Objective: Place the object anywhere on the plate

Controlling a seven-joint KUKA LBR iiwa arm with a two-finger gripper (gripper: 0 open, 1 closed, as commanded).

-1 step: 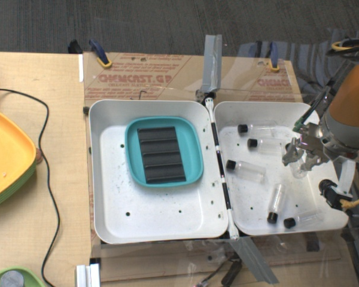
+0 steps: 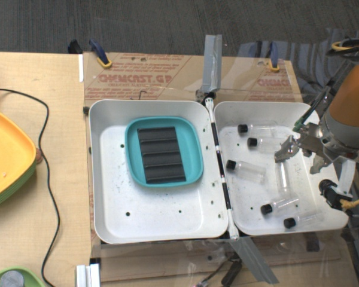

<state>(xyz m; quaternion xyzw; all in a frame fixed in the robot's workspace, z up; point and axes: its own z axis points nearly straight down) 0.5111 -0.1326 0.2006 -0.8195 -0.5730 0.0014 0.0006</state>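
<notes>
A teal square plate [image 2: 193, 154] with a black ridged insert [image 2: 161, 154] lies in the left white bin [image 2: 107, 178]. Several clear vials with black caps are scattered in the right bin [image 2: 251, 220]: one near the top [image 2: 257, 128], one at the left [image 2: 246, 168], one upright in the picture [image 2: 283, 176], and two low down [image 2: 281, 205]. My gripper [image 2: 300, 159] hangs over the right side of the right bin, just above and right of the upright-lying vial. Its fingers [image 2: 285, 153] stand apart and open, with nothing between them.
A metal divider [image 2: 213, 64] rises between the two bins at the back. Cardboard [image 2: 143, 76] lies behind the bins. On the wooden bench to the left sit yellow dishes [image 2: 6, 154] and a black cable [image 2: 48, 160].
</notes>
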